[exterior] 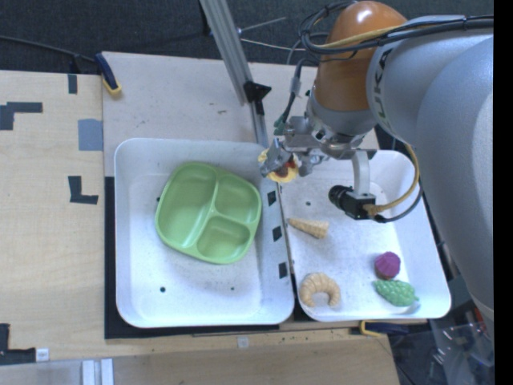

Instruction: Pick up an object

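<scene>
Grasping step in hand: two-finger gripper (282, 165) low at far-left corner of right white bin (417, 295), by the divider, seemingly pinching a small yellow object (283, 175); jaw state hard to tell for sure. Next probably a straight lift, keeping clear of left white bin (128, 295) with green divided plastic plate (210, 212). Open room toward middle; cone-shaped pastry (309, 228), croissant (320, 289), purple ball (388, 265), green ridged toy (395, 292) well apart

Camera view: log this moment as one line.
gripper at right bin's back left corner | yellow item there, hold unclear | green plate in left bin
</scene>
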You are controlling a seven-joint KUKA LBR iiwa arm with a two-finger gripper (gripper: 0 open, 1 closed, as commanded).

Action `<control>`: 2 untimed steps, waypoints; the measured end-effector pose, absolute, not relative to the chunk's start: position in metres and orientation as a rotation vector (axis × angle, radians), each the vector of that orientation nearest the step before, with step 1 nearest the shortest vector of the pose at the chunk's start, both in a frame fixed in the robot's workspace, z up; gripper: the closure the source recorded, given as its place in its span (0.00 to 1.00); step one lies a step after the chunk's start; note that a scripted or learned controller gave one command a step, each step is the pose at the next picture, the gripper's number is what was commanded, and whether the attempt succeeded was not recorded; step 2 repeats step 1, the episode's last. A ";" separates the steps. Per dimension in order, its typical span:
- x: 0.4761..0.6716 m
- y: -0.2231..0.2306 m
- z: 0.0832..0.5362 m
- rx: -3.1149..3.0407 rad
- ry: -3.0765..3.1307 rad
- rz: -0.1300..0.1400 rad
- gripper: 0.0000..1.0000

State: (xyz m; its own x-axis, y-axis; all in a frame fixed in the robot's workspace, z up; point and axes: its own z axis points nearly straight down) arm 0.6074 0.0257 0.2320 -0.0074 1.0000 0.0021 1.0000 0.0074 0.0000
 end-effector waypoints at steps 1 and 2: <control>0.610 0.074 0.228 -2.213 -2.227 0.001 1.00; 0.610 0.074 0.228 -2.213 -2.227 0.001 1.00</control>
